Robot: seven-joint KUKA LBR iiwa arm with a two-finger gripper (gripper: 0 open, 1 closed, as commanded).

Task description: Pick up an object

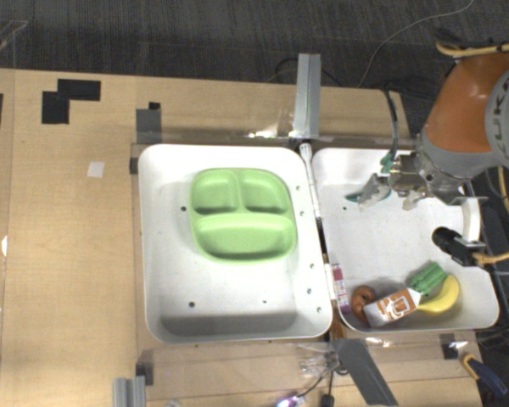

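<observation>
Broadly, a pale wooden bench [59, 227] is seen from above, and two shallow white bins are set on it side by side, touching along their inner rims. The left bin [165, 312] is taken up largely by a green divided plate [240, 213], which is laid flat with its two small compartments toward the far side and its one long compartment toward the near side. The right bin [382, 253] is entered from the right by the grey arm [467, 108], whose orange band is seen above the wrist. The gripper [369, 193] is held over the far half of the right bin, pointed toward the divider between the bins. Whether its jaws are wide or narrow cannot be told, and nothing is seen held in them.

The things that could be picked up in the right bin are gathered in its near right corner, well apart from the gripper. A yellow banana [444, 295] is laid there, curved along the corner. An orange and white carton [393, 307] is laid on its side just beside the banana. A small green item [426, 276] is placed against the banana's far side. A small brown ring [364, 297] is found at the carton's left end, near the bin's wall.
</observation>
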